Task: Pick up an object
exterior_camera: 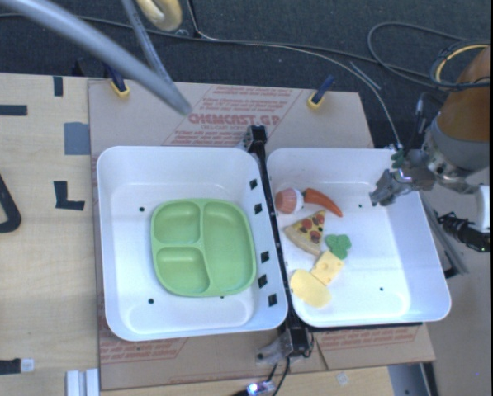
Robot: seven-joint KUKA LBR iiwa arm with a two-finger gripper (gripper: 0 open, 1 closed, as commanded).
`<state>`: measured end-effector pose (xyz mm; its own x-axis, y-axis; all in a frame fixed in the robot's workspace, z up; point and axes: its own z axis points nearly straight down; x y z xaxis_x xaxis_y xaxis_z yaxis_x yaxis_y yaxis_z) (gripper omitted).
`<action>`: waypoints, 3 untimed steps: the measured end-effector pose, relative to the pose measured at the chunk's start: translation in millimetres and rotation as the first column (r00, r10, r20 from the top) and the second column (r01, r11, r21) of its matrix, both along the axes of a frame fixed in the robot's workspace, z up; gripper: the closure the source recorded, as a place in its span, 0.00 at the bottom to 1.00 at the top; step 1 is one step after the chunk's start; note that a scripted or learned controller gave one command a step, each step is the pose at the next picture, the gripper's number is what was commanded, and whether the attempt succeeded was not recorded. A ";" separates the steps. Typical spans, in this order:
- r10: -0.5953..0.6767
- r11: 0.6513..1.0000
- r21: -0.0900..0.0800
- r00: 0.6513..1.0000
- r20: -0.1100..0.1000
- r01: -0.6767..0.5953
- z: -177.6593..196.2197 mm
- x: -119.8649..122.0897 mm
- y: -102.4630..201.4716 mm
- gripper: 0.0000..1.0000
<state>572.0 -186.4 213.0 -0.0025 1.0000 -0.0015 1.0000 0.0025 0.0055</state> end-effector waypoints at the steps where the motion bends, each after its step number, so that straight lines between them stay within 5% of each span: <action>1: -0.001 1.000 0.002 1.000 -0.005 0.001 4.2 0.5 0.8 1.00; 3: 0.004 1.000 0.003 1.000 -0.005 -0.004 21.3 31.5 98.1 1.00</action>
<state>603.5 -88.3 234.4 -0.0065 1.0000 0.0017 1.0000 0.0065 0.0001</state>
